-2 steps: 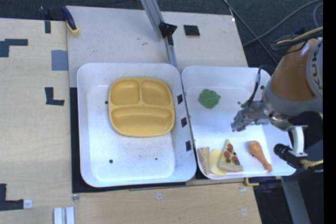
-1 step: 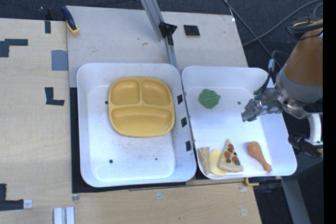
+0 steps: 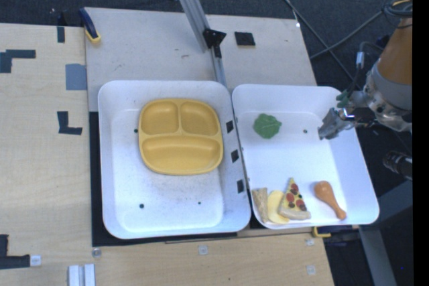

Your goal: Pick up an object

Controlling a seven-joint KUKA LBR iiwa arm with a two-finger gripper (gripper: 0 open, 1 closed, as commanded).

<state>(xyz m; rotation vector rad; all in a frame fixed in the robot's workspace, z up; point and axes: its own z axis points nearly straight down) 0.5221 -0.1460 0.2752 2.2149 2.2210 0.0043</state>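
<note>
Along the right bin's (image 3: 348, 164) near edge lay a drumstick (image 3: 330, 198), pizza slice (image 3: 293, 200) and chips (image 3: 267, 205) — open floor beyond. Farther in sat a green lettuce leaf (image 3: 267, 125). The gripper (image 3: 330, 128) hovered at the far right rim; whether clenched, I couldn't tell. A yellow tray (image 3: 179, 136) filled the left bin (image 3: 120, 164).

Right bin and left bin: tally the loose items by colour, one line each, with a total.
Green: 1, the leafy piece in the right bin.
Yellow: 2, the divided plate in the left bin and the yellow wedge.
Orange-brown: 1, the drumstick.
Multicoloured: 1, the pizza slice.
Tan: 1, a small piece, too small to identify.
Total: 6
</note>
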